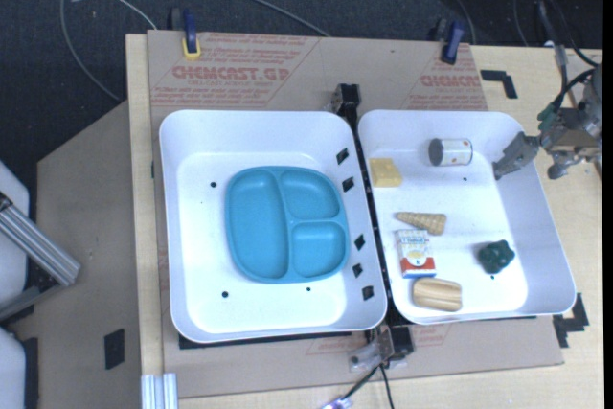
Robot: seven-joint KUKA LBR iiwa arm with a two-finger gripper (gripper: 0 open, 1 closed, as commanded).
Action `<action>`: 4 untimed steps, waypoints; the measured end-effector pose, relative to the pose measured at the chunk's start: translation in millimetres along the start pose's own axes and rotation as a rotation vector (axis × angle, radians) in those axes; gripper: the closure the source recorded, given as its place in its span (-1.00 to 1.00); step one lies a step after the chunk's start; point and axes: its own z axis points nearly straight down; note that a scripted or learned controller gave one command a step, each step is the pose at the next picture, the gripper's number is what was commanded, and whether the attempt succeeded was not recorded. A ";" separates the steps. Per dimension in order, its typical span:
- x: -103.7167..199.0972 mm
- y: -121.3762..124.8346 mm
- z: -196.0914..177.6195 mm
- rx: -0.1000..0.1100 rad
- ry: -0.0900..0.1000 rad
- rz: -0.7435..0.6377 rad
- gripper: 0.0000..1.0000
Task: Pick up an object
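In the right-hand white bin (536, 206), the nearest candidate is a small grey-and-white cylindrical can (450, 151) lying on its side; it looks light, stiff and apt to roll, so I'd pinch it across the round body. The gripper (532, 153) sits just right of the can at the bin's edge. Behind the bin, the board reads "CHEMCAST GP" (232, 72).

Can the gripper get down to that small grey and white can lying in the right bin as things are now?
Probably yes. The gripper sits at the right white bin's far right rim, and the small grey and white can lies on its side just left of it, with bare bin floor between and nothing on top of it.
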 end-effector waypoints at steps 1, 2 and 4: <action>0.5 2.2 -6.5 -0.012 -0.003 -0.003 -1.00; 4.6 -1.4 36.1 -0.010 -0.002 -0.003 -1.00; 19.1 3.4 140.3 -0.008 -0.001 -0.004 -1.00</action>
